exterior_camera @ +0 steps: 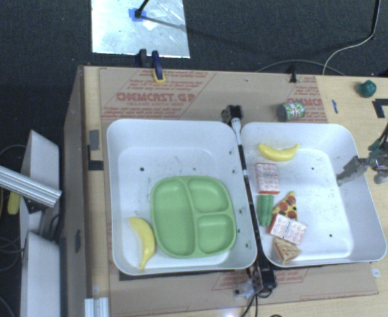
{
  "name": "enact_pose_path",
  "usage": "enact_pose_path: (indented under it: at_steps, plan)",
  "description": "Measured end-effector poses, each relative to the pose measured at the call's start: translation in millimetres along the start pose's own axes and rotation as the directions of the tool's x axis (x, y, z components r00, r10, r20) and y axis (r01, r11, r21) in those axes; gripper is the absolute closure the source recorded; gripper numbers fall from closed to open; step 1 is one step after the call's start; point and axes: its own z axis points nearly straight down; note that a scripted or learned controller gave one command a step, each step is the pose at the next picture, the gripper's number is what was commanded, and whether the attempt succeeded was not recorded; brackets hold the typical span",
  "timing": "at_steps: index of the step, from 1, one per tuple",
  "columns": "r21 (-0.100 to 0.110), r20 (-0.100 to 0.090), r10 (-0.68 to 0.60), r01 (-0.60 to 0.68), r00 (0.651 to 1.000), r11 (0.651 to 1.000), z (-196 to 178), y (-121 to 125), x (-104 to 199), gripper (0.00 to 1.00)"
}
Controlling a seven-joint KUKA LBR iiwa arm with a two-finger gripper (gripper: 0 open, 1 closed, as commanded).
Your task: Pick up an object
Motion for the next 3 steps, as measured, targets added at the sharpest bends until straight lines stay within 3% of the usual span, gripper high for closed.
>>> enact_pose_path:
  at_steps: [1,2,3]
  plan:
    - [0.002,-0.001,0.0,0.0,1.0,1.0,96.1,-12.2,42.1,0.0]
    - [0.002,-0.001,-0.001,0.001,1.0,1.0,180.1,57.0,99.6,0.0]
    - [0.001,-0.001,0.002,-0.002,1.0,1.0,189.0,38.9,87.3,0.0]
